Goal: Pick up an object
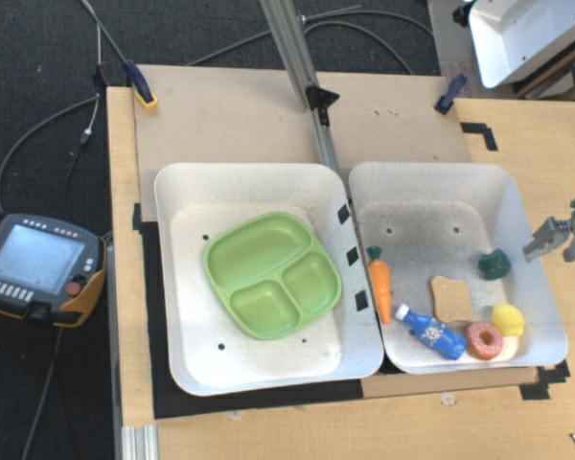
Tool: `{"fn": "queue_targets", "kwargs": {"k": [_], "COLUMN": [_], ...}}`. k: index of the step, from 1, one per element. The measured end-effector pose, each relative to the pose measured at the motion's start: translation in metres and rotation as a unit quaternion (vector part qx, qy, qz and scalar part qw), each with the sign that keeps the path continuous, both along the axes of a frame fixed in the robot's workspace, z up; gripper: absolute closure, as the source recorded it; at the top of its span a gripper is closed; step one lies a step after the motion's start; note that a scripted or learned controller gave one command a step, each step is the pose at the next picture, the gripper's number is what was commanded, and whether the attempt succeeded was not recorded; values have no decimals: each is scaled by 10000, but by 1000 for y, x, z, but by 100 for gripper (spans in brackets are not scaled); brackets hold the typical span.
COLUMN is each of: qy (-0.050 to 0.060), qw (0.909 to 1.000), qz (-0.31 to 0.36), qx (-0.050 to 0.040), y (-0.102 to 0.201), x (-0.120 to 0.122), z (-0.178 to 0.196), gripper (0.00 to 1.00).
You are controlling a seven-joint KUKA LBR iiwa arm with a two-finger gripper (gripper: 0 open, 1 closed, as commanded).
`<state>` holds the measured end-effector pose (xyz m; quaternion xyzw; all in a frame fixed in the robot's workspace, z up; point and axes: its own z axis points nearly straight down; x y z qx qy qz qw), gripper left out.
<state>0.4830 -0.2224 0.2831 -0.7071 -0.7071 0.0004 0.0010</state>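
The right bin [431, 195] holds several small objects. An orange carrot [379, 286] lies along its left wall, and a blue bottle [433, 334] lies near the front. A slice of toast [451, 298] sits mid-bin, with a pink donut [484, 340] and a yellow lemon [507, 319] at the front right. A dark green toy [494, 264] rests near the right wall. My gripper [553, 237] comes in at the view's right edge, over the bin's right rim, just right of the green toy and apart from it. I see nothing held in it.
The left bin [187, 195] holds a green divided plate [273, 274]. A metal post [297, 56] slants down to the gap between the bins. A teach pendant [38, 268] lies on the floor at the left. Clamps sit at the bench's back corners.
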Motion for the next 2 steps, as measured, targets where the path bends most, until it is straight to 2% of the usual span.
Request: {"fn": "queue_targets", "kwargs": {"k": [1,2], "qy": [-10,14], "qw": [10000,10000], "qz": [3,-1], "qx": [-3,10], "y": [0,4], "x": [1,2], "z": [1,-42], "gripper": [0,0]}}
